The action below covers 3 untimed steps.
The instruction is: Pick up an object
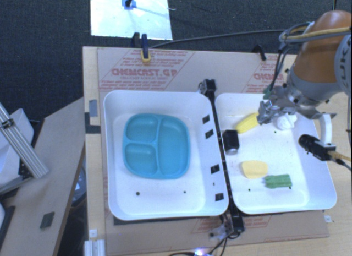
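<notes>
A yellow banana-shaped piece [247, 123] lies tilted in the right bin [308, 200], near its upper left; the gripper [265, 113] sits just at its upper end, beside a white object [285, 121]; whether it grips anything I cannot tell. Further down lie a yellow block [254, 168] and a green piece [278, 181]; a black item [230, 141] rests by the divider; the left bin [118, 194] bears a blue divided plate [156, 145].

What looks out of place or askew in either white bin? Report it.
Nothing stands out. The blue divided plate lies flat in the left bin; the yellow, green, black and white pieces lie scattered in the right bin, none spilled.
</notes>
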Each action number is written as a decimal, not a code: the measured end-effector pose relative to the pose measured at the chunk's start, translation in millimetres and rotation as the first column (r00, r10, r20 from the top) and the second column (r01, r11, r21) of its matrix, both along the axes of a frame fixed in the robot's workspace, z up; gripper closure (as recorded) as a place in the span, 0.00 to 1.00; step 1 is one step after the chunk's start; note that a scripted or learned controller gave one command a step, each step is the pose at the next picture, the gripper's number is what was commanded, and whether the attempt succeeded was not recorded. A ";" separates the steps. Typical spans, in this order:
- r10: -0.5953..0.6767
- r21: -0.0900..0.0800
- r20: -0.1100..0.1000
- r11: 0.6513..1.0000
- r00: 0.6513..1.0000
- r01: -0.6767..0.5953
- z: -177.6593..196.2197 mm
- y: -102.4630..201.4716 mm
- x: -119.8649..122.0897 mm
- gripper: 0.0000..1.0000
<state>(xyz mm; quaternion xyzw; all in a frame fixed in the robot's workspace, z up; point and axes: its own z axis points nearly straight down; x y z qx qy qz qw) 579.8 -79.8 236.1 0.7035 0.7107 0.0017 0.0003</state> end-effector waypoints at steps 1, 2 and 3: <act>0.000 0.000 0.000 1.000 1.000 0.000 7.6 51.8 -4.6 1.00; -0.001 0.000 -0.002 1.000 1.000 0.001 -7.4 101.4 -3.7 1.00; 0.001 0.001 -0.001 1.000 1.000 -0.001 -4.0 160.5 -1.4 1.00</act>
